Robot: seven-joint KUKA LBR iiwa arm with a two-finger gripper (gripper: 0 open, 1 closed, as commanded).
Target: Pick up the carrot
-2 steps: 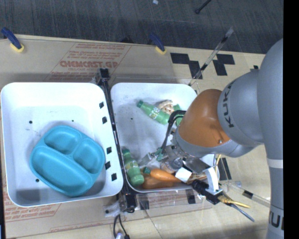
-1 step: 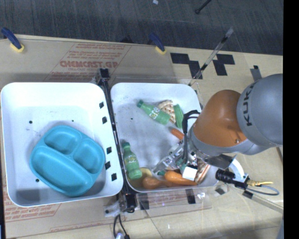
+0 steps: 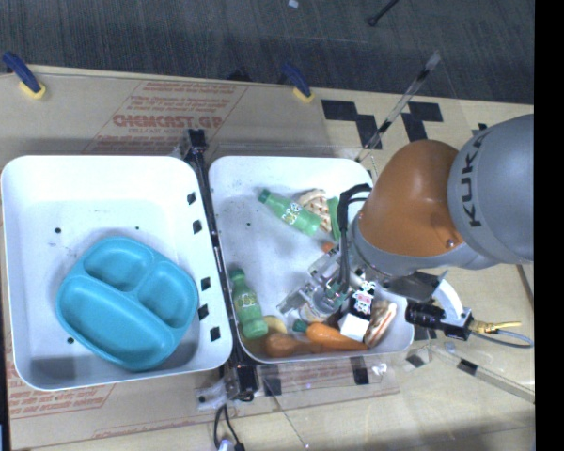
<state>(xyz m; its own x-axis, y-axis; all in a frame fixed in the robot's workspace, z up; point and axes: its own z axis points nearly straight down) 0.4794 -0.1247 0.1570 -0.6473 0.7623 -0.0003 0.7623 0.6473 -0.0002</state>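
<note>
The orange carrot (image 3: 331,336) lies along the front wall of the right bin (image 3: 263,172), its green end pointing left. My gripper (image 3: 321,294) hangs just above and behind it, low in the bin, with its metal fingers amid the clutter. The arm's orange band (image 3: 409,205) and grey body cover the bin's right side. Nothing shows between the fingers.
A green bottle (image 3: 246,303) lies by the right bin's left wall, another green bottle (image 3: 291,209) and a seashell-like item (image 3: 313,201) sit at the back. A brown piece (image 3: 280,345) and a hotdog-like item (image 3: 382,322) flank the carrot. A blue divided plate (image 3: 127,299) fills the left bin.
</note>
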